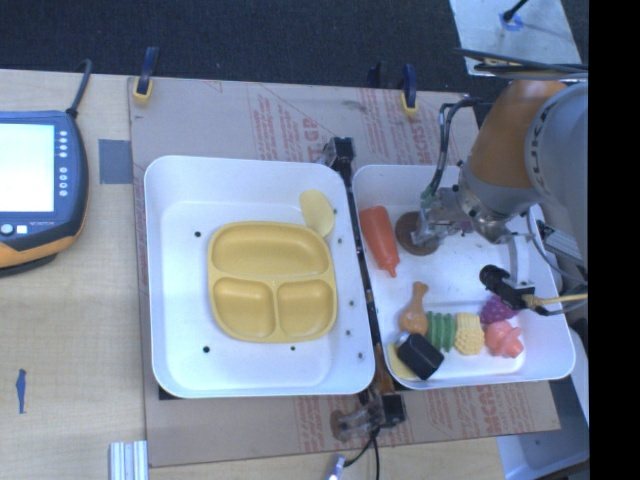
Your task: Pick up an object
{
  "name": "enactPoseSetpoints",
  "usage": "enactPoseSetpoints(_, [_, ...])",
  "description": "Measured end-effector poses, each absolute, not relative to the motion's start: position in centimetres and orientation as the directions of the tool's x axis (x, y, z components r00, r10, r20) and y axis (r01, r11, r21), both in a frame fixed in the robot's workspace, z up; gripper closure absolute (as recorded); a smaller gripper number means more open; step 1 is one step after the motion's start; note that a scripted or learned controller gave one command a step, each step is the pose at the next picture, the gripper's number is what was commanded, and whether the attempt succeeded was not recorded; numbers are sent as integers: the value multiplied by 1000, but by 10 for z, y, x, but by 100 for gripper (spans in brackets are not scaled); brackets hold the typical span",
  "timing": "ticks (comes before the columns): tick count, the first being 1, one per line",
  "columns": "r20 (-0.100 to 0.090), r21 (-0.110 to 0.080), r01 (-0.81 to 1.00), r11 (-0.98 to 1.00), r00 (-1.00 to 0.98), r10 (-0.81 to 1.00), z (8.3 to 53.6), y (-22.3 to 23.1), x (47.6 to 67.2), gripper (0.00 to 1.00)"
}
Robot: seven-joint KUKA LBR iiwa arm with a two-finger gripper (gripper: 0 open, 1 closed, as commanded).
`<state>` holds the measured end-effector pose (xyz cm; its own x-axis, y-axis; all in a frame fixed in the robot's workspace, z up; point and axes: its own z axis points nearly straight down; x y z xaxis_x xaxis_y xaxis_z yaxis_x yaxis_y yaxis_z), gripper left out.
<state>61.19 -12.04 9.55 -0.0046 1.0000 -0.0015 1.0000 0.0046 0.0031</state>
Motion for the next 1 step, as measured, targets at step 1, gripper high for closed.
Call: enactPoseSetpoints(1, [-1, -4, 1000, 4, -4, 1000, 92, -120, 610, 0])
